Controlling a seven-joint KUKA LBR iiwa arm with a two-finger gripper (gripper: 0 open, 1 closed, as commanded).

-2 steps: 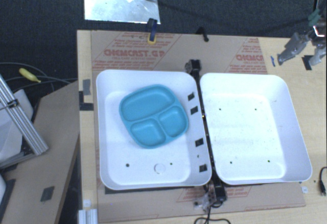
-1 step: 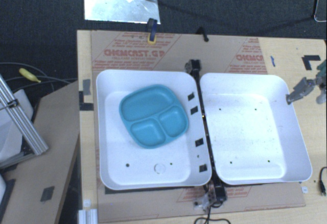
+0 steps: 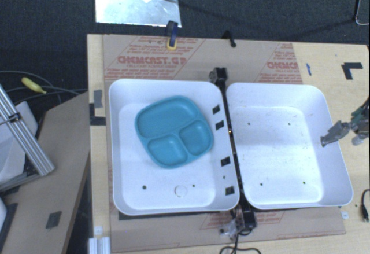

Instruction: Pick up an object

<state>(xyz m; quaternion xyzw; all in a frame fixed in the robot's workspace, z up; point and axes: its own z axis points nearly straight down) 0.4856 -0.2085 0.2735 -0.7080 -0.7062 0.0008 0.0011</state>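
Plate (image 3: 173,131), blue with 3 compartments, lies flat in the left bin (image 3: 124,201), its long axis running diagonally from upper left to lower right. A small clear ring-like item (image 3: 181,191) sits near that bin's front wall, too faint to identify. Right bin (image 3: 332,189) holds nothing graspable. Gripper (image 3: 334,134) hangs at the right bin's right rim, so the plate lies well apart to its left, across the central divider. Its tip is small and blurred; whether it is spread or pressed together cannot be told, and nothing appears caught in it.
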